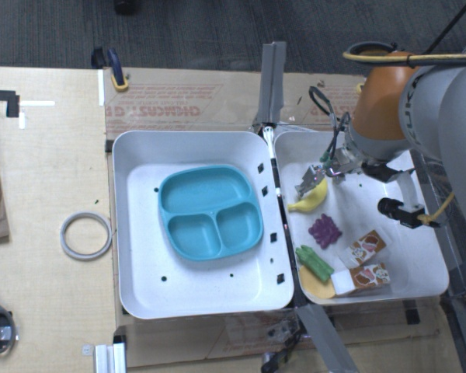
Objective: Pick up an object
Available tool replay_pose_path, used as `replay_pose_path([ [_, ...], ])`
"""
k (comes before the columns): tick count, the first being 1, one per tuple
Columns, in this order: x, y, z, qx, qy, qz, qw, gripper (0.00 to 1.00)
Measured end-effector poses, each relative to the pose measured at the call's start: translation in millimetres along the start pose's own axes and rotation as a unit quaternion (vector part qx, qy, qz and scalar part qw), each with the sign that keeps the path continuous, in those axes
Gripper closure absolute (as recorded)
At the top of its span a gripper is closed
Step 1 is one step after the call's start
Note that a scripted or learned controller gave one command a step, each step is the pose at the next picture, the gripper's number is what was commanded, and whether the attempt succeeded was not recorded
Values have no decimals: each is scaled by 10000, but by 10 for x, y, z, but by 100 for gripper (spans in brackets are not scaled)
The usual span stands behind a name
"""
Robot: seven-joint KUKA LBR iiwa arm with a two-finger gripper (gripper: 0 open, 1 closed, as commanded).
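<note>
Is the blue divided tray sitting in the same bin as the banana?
No, the blue tray lies in the left bin; the banana lies in the right bin.

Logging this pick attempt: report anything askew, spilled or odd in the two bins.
Nothing looks spilled or damaged. The blue divided tray sits slightly rotated in the left bin. In the right bin, the green toy overlaps a yellow piece. The claw is at the banana.

Blue divided plate (210,211) in left bin (132,231), tool (314,179) over banana (311,196) in right bin (419,274)
</note>
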State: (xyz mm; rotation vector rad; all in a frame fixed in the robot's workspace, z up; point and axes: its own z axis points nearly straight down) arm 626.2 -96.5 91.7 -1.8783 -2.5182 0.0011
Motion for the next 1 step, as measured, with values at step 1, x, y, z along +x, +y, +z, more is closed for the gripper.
replay_pose_path([
  [1,-14,-1,-95,-8,-4,22,10000,100],
])
